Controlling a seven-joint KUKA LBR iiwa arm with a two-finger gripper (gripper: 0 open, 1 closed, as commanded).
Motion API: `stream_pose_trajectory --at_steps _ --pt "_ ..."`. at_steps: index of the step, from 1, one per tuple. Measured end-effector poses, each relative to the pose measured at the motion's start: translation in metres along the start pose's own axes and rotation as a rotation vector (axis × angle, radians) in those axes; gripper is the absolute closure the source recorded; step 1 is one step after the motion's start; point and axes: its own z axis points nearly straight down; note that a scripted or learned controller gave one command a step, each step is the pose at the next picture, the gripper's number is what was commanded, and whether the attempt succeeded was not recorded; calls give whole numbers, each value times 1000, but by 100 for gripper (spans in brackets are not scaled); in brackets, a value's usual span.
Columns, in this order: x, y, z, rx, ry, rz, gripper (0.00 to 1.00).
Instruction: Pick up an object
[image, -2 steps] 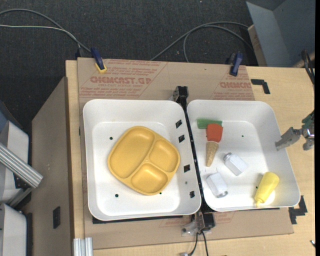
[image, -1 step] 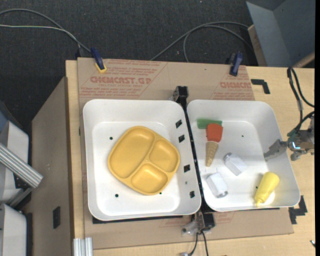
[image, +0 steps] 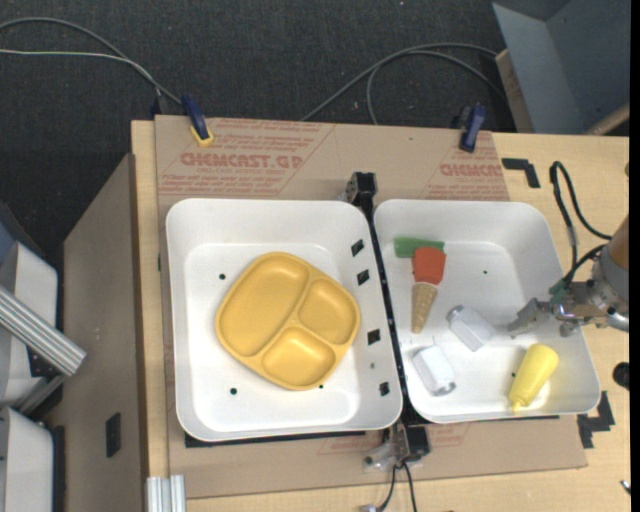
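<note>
In the right bin (image: 520, 225), the gripper (image: 530, 318) reaches in from the right rim; whether its fingers are open cannot be told. A yellow bottle (image: 532, 376) lies just below them, apart, and a grey block (image: 467, 327) lies just left.
</note>
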Motion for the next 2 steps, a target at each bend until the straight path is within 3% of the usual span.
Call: stream_pose_trajectory --at_steps 1,2 --pt "3 0 53 -1 4 -3 0" --pt "1 1 39 -7 0 -1 100"
